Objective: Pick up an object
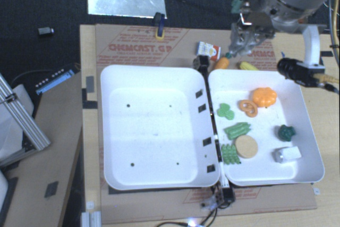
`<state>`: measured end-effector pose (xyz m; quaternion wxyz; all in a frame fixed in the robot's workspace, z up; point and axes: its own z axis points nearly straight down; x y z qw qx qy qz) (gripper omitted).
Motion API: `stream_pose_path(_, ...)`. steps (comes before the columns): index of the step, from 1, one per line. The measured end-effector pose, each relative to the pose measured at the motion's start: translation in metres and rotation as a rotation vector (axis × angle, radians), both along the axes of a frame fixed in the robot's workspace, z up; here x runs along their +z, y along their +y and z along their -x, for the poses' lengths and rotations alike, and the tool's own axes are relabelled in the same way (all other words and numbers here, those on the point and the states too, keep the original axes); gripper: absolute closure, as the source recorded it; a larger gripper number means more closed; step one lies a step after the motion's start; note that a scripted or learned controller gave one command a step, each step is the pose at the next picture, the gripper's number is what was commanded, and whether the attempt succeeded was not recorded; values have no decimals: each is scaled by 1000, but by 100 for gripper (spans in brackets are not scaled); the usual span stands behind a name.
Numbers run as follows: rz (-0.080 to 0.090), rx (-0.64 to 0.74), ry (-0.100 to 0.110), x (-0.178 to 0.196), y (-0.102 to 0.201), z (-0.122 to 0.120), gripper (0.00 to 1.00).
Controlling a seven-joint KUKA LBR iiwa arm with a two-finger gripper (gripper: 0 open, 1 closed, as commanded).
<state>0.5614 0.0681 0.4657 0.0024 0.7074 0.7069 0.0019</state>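
The right bin [305, 114] holds several small toys: an orange pumpkin [264, 97], a pretzel [247, 108], a light green piece [225, 111], a green pea pod [237, 129], a tan round disc [246, 146], a ridged green piece [229, 154], a dark green broccoli [286, 132] and a white block [287, 154]. My gripper [243, 45] hangs high over the far rim of that bin, above an orange carrot [222, 63] and a yellow piece [247, 66] that lie just beyond the rim. I see nothing held in it.
The left bin [111, 114] sits beside the right one, joined by a black-clipped divider [210, 114]. A small white and red box [207, 50] lies behind the bins. A black fixture [297, 70] juts in at the right bin's far right corner.
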Motion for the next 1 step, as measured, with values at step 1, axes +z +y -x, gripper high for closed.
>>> stream_pose_path(1, 0, 1, 0, 18, 1, -44, 100)
